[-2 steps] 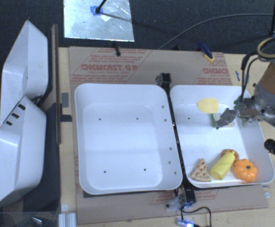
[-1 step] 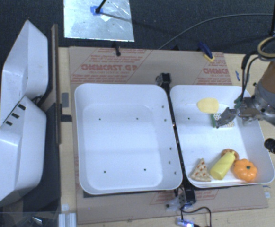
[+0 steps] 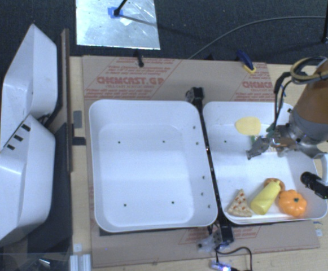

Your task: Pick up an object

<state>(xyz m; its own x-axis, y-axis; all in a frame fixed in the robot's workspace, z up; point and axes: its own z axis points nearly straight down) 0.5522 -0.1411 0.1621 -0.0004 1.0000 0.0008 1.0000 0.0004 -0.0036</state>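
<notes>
Objects for picking lie in the right bin (image 3: 220, 168), one of two white bins side by side; the left bin (image 3: 147, 165) adjoins it. Four items: one pizza slice (image 3: 240, 204), one yellow bottle (image 3: 265, 198) and one orange pumpkin (image 3: 292, 202) along the near edge, one pale yellow disc (image 3: 247, 125) farther back. Gripper (image 3: 256, 149) hovers near the disc; jaw state cannot be told.
</notes>
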